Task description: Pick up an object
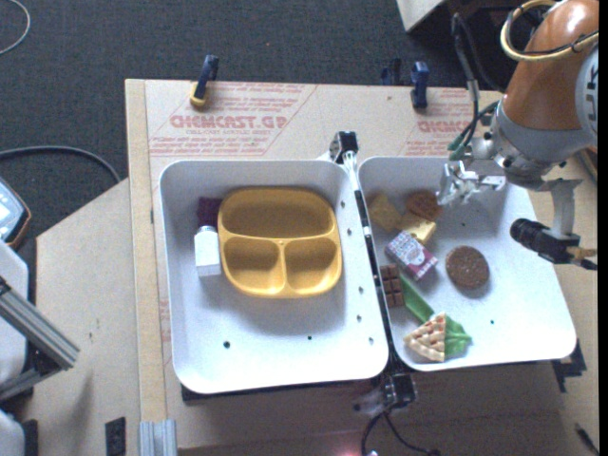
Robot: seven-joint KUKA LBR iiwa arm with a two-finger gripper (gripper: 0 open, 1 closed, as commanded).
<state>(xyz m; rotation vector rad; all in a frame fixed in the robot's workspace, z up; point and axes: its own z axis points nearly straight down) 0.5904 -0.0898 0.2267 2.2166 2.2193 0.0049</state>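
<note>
The pizza slice (428, 336) lies nearest the camera, at the front edge of the right bin (532, 321), resting partly on a green leaf-shaped piece (459, 335). Just behind it a green stick (415, 294) runs at a slant toward a brown chocolate bar (390, 286) that sits against the divider between the 2 bins. A small white and purple packet (411, 253) lies above the stick, touching a yellow block (419, 228). Behind that are a pale yellow lump (384, 212) and a round brown cookie (422, 203), close together near the bin's back wall. A larger dark brown disc (467, 267) lies apart from the rest, toward the middle of the bin.

The gripper (459, 184) hangs over the back part of the right bin, just right of the small cookie, below the grey arm and its orange band (556, 60). Its fingers are too small and blurred to judge, so how far the claw is open cannot be told; no object can be made out between them.

The left bin (190, 340) holds a yellow tray (279, 240) with 3 compartments. A small white bottle (207, 251) stands touching its left side, with a dark purple object (209, 208) just behind the bottle.
</note>
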